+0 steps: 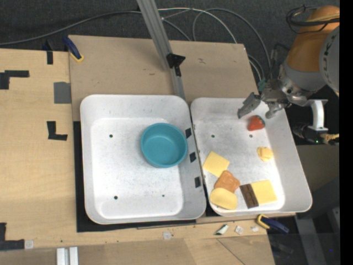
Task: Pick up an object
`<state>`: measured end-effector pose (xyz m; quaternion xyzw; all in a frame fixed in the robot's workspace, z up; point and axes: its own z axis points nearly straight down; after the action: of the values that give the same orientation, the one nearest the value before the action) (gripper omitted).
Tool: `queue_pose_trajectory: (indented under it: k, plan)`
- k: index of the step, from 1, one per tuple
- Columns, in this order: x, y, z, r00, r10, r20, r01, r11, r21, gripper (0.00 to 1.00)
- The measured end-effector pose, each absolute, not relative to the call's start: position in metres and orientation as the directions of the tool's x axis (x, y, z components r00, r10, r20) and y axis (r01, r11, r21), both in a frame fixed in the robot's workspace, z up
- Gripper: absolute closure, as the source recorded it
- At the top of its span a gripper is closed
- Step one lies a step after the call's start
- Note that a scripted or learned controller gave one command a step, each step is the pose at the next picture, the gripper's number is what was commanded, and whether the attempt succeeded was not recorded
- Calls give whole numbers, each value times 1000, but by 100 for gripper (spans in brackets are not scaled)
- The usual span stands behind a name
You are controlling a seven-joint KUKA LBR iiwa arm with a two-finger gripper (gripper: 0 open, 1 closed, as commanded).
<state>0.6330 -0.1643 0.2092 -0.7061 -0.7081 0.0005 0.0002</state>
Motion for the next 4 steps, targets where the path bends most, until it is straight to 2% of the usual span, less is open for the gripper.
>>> queue_pose_trajectory:
  k: [1, 3, 4]
  plan:
    - [633, -164, 209, -3, 1000, -1, 1000, 3, -1, 0]
    - [630, -158, 90, -2, 1000, 0, 1000, 2, -7, 0]
    - [631, -157, 104, -3, 1000, -1, 1000, 3, -3, 100]
